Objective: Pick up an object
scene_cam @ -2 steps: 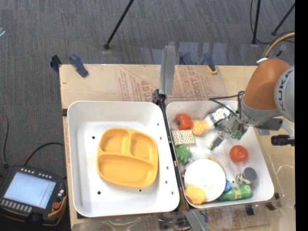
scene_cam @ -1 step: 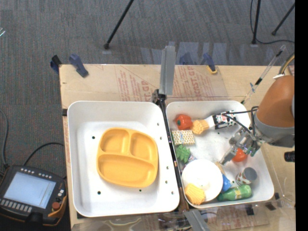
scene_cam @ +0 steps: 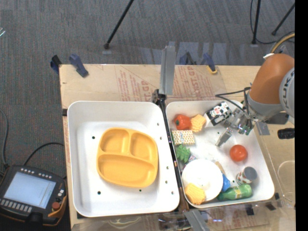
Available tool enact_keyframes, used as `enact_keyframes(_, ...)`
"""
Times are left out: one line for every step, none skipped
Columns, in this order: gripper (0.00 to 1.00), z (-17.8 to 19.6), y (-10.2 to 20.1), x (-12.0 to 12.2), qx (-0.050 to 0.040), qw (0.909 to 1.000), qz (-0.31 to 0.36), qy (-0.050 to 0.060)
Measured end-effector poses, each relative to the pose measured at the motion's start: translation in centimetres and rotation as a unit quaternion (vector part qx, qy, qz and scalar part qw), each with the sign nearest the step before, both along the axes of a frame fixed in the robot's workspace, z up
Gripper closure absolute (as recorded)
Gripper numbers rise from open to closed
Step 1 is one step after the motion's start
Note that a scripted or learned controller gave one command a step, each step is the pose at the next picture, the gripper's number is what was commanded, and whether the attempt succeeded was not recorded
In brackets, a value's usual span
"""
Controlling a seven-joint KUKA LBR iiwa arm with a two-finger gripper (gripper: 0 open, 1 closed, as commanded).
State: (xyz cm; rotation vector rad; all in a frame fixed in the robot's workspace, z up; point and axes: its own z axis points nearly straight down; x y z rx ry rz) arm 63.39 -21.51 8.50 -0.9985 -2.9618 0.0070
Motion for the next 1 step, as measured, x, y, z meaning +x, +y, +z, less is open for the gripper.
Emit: enact_keyframes(0.00, 0.27, 0.39, -5.58, -0.0003, 0.9999, 0.014, -0.009)
